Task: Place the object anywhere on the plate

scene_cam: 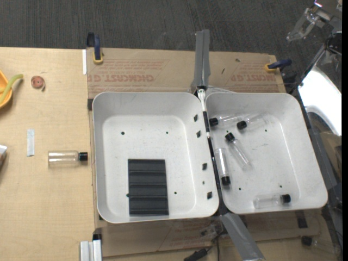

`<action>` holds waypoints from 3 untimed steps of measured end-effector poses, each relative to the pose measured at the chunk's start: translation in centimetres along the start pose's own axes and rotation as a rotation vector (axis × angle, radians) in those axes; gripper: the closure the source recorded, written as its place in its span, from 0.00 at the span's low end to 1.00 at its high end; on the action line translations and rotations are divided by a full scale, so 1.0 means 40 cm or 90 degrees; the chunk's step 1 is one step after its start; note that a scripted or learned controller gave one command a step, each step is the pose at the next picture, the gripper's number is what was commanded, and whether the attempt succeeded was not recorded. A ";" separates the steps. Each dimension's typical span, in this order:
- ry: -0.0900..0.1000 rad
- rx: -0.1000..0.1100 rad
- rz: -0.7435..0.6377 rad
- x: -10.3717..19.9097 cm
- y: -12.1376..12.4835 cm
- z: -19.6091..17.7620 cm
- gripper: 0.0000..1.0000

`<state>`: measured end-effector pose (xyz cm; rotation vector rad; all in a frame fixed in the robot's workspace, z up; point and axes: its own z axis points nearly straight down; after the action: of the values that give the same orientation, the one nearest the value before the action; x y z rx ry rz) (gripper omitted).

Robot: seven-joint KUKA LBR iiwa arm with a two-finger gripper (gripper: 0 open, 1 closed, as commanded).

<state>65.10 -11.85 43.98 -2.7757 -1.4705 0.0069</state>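
Camera view: the gripper (pixel 314 16) sits at the upper right, beyond both bins, touching nothing; how far open it is cannot be told. Capped vials (pixel 237 149) lie flat in the right bin (pixel 304 145), well apart from the ribbed plate (pixel 147 187). The central vial's long axis runs diagonally, cap toward upper left.

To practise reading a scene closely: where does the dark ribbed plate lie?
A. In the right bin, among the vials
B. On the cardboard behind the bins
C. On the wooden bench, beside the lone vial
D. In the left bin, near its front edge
D: the dark ribbed plate lies flat on the floor of the left bin, toward its front edge, while the clear vials lie in the right bin.
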 end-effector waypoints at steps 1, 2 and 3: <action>0.000 0.001 0.054 -0.165 0.136 0.001 0.00; 0.000 0.001 0.142 -0.217 0.105 0.001 0.00; -0.001 0.002 0.305 0.000 -0.005 0.003 0.00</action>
<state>64.92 -11.74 43.88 -3.0444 -0.7701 0.0111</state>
